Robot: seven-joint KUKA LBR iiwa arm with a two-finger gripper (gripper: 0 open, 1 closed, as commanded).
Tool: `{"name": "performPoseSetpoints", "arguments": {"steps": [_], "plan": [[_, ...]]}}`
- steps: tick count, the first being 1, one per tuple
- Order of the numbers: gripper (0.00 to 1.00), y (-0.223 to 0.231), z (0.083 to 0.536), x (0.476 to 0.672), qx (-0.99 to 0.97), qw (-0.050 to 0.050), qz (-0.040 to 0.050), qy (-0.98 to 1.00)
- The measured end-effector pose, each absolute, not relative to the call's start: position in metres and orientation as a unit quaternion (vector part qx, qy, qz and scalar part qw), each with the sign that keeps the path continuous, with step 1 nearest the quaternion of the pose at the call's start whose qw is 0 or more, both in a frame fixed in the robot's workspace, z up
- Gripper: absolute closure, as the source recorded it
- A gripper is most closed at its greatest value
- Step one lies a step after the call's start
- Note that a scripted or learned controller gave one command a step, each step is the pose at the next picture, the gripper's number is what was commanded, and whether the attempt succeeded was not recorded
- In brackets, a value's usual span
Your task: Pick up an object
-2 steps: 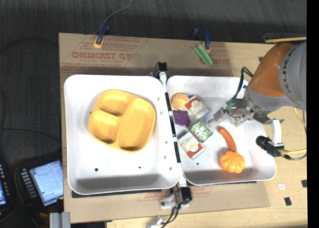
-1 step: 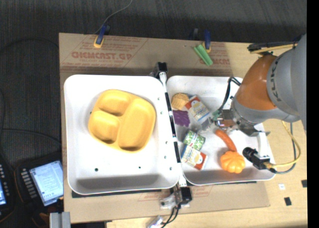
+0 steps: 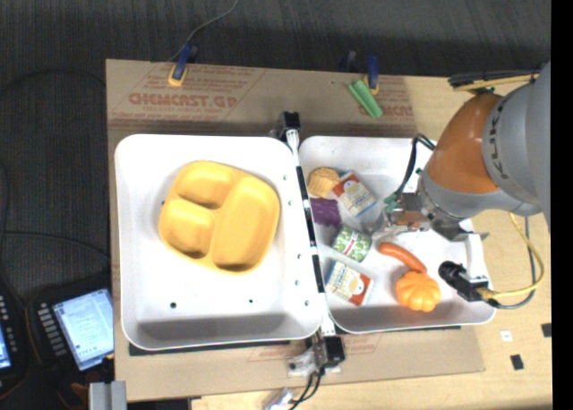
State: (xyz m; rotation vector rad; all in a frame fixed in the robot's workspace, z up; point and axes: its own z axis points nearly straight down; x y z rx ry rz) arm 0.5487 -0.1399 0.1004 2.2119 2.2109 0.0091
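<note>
The arm reaches in from three o'clock and hangs over the right bin (image 3: 448,317), its tool (image 3: 400,211) low among the clutter, so the step in hand looks like the descent toward a pick, with nothing lifted yet. Whether the tool is released or clenched cannot be told from this slant, since the wrist hides it. The likeliest target is the orange carrot (image 3: 402,256), lying just at six o'clock of the tool, tilted with its tip toward ten o'clock; it appears smooth, slim and apt to roll. A small orange pumpkin (image 3: 418,291) sits just at five o'clock of the carrot, nearly touching it. At nine o'clock of the tool lie a red-and-white pouch (image 3: 354,193), a green carton (image 3: 351,244) and a purple piece (image 3: 324,212). The next move would call for settling squarely over one item and closing across its narrow width without nudging neighbours. The left bin (image 3: 134,220) holds a yellow sectioned tray (image 3: 219,214).
</note>
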Motion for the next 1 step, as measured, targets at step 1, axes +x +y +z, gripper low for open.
{"name": "performPoseSetpoints", "arguments": {"steps": [1], "plan": [[0.00,-0.1399,0.1001,0.5484,0.707,0.007,0.0028,0.707]]}}
